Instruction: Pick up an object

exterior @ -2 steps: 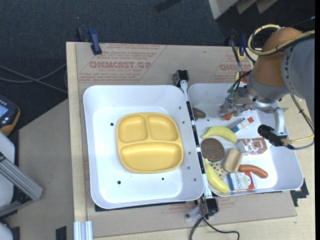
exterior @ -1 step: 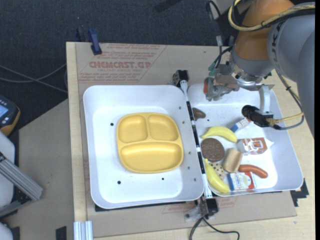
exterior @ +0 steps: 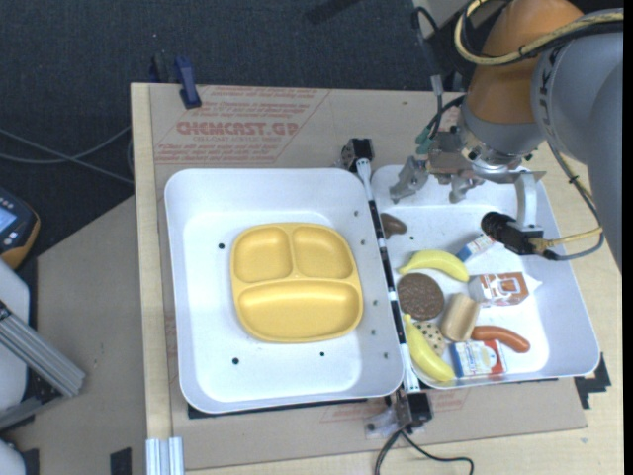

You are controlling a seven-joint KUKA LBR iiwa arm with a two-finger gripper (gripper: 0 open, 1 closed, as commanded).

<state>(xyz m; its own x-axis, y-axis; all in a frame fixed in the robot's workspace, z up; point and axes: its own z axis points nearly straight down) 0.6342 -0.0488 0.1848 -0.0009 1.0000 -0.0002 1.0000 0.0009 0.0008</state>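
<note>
Hanging over the far edge of the right bin (exterior: 569, 310), the gripper (exterior: 433, 178) sits at the end of the grey arm with its orange band (exterior: 514, 52); its fingers spread wide apart, with nothing between them; below it the right bin holds a cluster of toy foods: a small brown piece (exterior: 393, 226) near the divider, a banana (exterior: 435, 263) touching a round brown patty (exterior: 419, 295), a second banana (exterior: 428, 349) along the near left side, a tan cylinder (exterior: 459, 317), a red sausage (exterior: 501, 338), a red-and-white packet (exterior: 501, 288) and a blue-and-white carton (exterior: 477, 360); the left bin (exterior: 198, 265) bears a yellow divided plate (exterior: 295, 281) at its centre; both bins rest on a cardboard-covered bench (exterior: 237, 122)
</note>
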